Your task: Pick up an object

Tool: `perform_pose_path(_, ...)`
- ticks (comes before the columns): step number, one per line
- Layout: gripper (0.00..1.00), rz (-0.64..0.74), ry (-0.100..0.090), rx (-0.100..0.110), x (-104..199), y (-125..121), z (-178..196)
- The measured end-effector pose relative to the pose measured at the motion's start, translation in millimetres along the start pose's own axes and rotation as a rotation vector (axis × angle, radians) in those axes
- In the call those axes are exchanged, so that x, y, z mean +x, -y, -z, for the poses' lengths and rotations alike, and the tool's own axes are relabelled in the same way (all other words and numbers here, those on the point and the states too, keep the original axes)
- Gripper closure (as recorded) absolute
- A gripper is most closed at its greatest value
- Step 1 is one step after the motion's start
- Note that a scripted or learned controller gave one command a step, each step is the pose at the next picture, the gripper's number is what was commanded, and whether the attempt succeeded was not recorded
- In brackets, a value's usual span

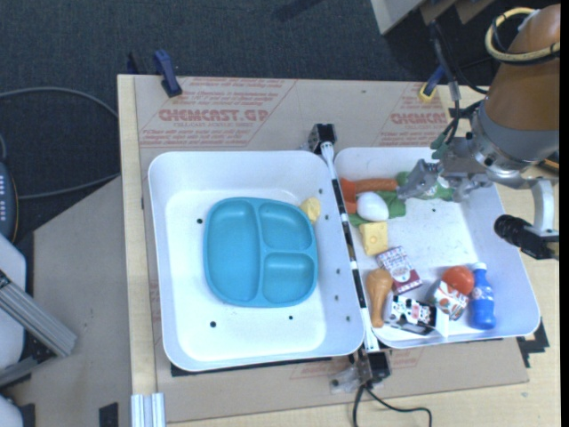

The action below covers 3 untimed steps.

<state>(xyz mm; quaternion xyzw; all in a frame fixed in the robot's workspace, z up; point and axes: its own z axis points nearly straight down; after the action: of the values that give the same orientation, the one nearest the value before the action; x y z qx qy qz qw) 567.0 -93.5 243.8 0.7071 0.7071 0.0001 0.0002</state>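
A brown board (267, 105) printed with red lettering lay on dark carpet (222, 16), bearing two white bins side by side, with blue clamps (166, 71) at its far edge. The left bin (178, 318) held a blue divided tray (260, 250) with a small yellow piece (310, 208) just beside its far right corner. The right bin (511, 265) held a carrot (369, 186), a white egg (372, 206), a cheese wedge (374, 237), a blue bottle (481, 299) and other toys along its left and near sides. The gripper (425, 181) hung over the right bin's far part, near the carrot; whether it was spread or pressed together I cannot tell.
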Motion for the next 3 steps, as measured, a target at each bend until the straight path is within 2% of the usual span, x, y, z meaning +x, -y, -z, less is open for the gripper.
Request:
perform_pose_path(1, 0.00, -0.002, -0.001, 0.002, -4.4, 71.5, -78.5)
perform_pose_path(2, 0.00, 0.000, -0.003, -0.011, 0.9, 80.8, -144.9)
perform_pose_path(3, 1.00, 0.001, -0.003, -0.017, 1.8, 79.1, -133.4)
